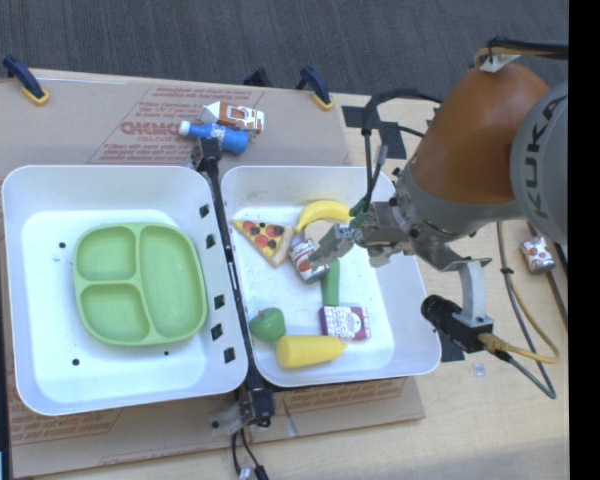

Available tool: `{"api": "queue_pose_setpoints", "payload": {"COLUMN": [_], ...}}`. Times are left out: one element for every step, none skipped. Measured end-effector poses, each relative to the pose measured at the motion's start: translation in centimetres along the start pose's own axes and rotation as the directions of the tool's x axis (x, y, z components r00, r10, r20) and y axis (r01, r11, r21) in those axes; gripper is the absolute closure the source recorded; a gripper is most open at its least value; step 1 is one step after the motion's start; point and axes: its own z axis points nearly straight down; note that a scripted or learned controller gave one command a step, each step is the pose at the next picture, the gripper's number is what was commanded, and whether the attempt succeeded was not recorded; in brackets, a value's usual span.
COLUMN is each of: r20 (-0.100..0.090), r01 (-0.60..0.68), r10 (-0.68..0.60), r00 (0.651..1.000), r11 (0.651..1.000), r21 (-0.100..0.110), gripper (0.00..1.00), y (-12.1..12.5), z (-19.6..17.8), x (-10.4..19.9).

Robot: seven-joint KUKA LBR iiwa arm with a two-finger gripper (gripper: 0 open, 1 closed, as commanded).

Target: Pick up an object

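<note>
- The gripper (325, 251) hangs low over the middle of the right bin (405, 353), and the arm (480, 138) reaches in from 3 o'clock.
- Its fingers are apart; a small can (306, 259) sits at their tips, but I cannot tell if it is really between them, so I do not call it held.
- Possible targets lie close together: a banana (323, 211) at 12 o'clock of the can, a pizza slice (263, 237) at 10 o'clock, a green stick (331, 283) just at 5 o'clock, a pink packet (344, 322) and a yellow corn (310, 350) toward 6 o'clock, and a green pepper (267, 323) at 7 o'clock.
- Risk, in my judgement: the can is round and may roll or slip out when the fingers close; the banana and stick are so near that one finger may push them or catch two things.
- Free room is toward 3 o'clock, where the bin floor is bare up to the wall; the divider at 9 o'clock is well apart.
- The left bin (20, 268) holds a green plate (140, 284).
</note>
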Motion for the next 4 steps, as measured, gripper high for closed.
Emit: {"api": "queue_pose_setpoints", "payload": {"r20": [-0.002,0.000,0.001,0.000], "r01": [0.001,0.001,0.006,-0.002], "r10": [-0.001,-0.001,-0.006,0.002], "r00": [1.000,1.000,1.000,1.000], "r11": [1.000,1.000,1.000,1.000], "r21": [0.004,0.002,0.004,-0.001], "gripper": [0.00,0.00,1.00,1.00], "y": [-1.7,4.8,4.8,4.0], "z": [14.3,19.5,18.4,12.6], "x": [0.0,-3.8,-3.8,-7.7]}}
